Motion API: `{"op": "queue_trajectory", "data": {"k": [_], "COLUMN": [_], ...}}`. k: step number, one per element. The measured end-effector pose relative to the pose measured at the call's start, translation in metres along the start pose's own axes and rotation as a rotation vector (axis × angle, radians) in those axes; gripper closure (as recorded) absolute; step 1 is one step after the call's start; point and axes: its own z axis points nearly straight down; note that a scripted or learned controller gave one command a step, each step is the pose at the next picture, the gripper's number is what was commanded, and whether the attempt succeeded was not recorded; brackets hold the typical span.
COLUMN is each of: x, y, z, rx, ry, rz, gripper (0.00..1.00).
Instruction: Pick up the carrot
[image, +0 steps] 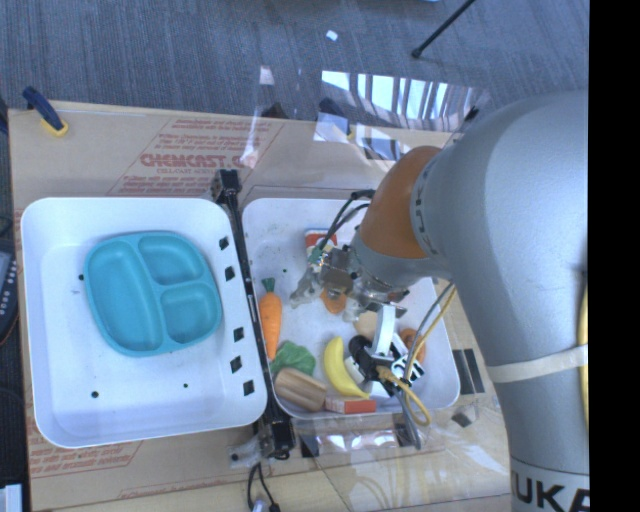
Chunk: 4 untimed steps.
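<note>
The pincer (318, 280) hangs low inside the bin (285, 232). Whether it is apart or together cannot be told. The carrot (270, 318) lies just beside the pincer, between it and the bin's wall, ungripped. Status, as judged: pincer positioned near the target; grasp and lift not yet done.

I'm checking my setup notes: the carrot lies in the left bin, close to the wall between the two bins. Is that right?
Not quite. The carrot lies in the right bin, not the left one; it is indeed close to the wall between the two bins. The camera view shows this. The left bin holds a blue plate.
</note>
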Motion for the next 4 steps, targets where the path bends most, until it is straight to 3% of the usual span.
{"op": "queue_trajectory", "data": {"k": [1, 2, 3, 4], "x": [0.004, 0.013, 0.014, 0.116], "y": [-0.036, 0.001, 0.0, -0.09], "z": [0.01, 0.009, 0.0, -0.09], "rx": [-0.012, -0.012, -0.005, -0.012], "ry": [-0.005, -0.003, -0.001, 0.0], "rz": [0.045, 0.21, 0.203, 0.033], "gripper": [0.0, 0.0, 1.0, 1.0]}}
